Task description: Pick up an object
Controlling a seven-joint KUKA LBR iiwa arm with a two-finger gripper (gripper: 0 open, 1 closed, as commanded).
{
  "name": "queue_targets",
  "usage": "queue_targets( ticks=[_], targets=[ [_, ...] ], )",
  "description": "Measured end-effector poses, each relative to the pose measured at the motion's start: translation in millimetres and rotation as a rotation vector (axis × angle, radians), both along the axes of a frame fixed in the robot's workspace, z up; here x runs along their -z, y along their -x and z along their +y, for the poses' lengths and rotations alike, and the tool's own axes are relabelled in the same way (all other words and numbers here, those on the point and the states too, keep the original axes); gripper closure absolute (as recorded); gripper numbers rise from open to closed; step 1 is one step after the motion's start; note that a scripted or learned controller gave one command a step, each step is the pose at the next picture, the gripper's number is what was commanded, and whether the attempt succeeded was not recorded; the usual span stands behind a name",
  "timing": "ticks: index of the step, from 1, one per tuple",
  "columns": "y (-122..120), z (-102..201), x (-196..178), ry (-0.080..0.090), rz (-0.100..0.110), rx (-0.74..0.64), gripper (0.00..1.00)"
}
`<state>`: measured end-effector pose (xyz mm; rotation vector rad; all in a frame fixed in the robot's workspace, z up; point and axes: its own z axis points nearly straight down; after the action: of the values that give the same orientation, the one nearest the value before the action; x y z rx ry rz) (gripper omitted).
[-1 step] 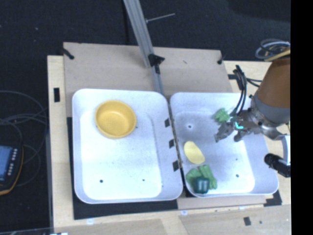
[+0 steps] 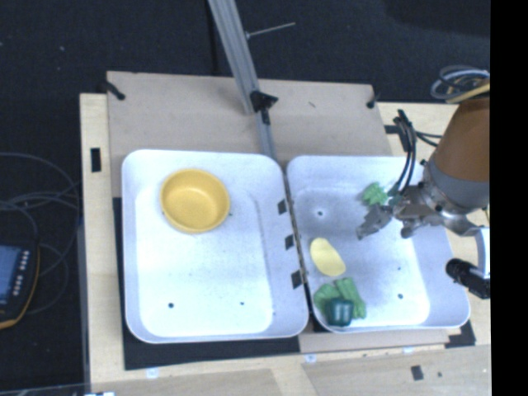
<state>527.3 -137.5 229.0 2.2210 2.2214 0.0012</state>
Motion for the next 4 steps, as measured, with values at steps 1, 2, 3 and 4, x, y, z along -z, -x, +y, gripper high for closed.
queue_targets(
  ticks=[1, 2, 3, 4],
  targets=[
    [-3, 9, 52, 0.0, 0.005, 0.0, 0.0],
    [-3, 10, 114, 0.0, 0.006, 0.001, 0.0],
    [-4, 9, 127, 0.001, -0.002, 0.001, 0.0],
    [-5, 9, 116, 0.0, -0.004, 0.001, 1.0]
  ],
)
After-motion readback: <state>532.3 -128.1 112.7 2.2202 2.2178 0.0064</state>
